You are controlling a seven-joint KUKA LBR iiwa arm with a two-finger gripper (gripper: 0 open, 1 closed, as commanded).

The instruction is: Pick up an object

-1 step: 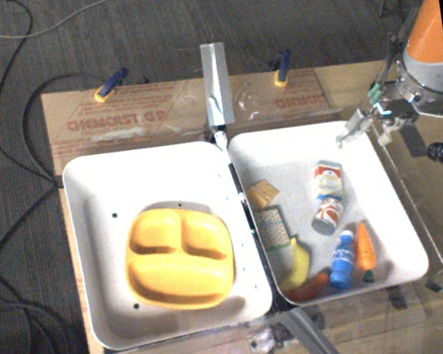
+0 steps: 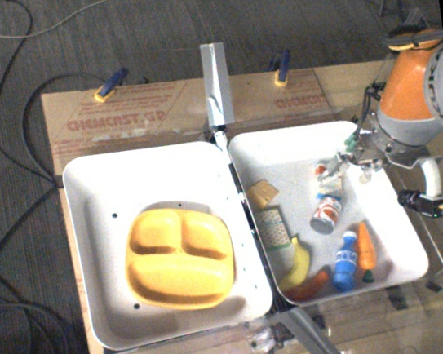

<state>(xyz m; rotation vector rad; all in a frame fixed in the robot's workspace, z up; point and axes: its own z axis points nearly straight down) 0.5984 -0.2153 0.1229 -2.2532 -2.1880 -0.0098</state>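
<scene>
The red sausage [image 2: 307, 285] and blue bottle [image 2: 345, 260] lie at the right bin's [image 2: 388, 188] near edge; my gripper [image 2: 341, 161] hovers above the can [image 2: 326, 212], its state unreadable.

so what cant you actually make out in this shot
- Gripper, camera view: too small and cluttered to tell whether it is open or shut, or holding anything.
- Can: label too small to read.
- Red item at the right bin's near edge: partly covered by the banana, identity unclear.
- Arm: cut off by the right edge.
</scene>
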